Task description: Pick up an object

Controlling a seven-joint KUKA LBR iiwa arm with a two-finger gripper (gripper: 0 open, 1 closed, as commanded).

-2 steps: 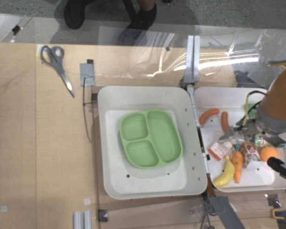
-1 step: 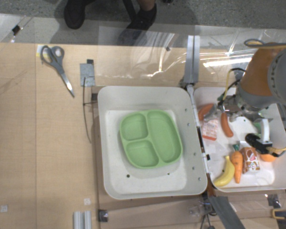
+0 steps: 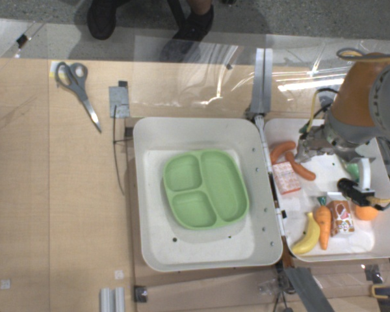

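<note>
The right bin (image 3: 361, 247) holds several toy foods. Two orange-red sausages lie at its left, one (image 3: 282, 151) by the rim and the other (image 3: 305, 171) just below the gripper. My gripper (image 3: 307, 151) hangs low over these sausages, under the grey wrist and orange band. A red and white packet (image 3: 286, 178) lies beside them. Nearer the front are a yellow banana (image 3: 307, 235), an orange carrot (image 3: 323, 226), a brown snack packet (image 3: 342, 218) and an orange fruit (image 3: 365, 212). I see nothing held.
The left bin (image 3: 149, 239) holds a green divided tray (image 3: 205, 188). A green and white item (image 3: 364, 172) lies at the right bin's right side, partly under the arm. Scissors (image 3: 78, 91) and a small grey clip (image 3: 119, 100) rest on the wooden bench at the far left.
</note>
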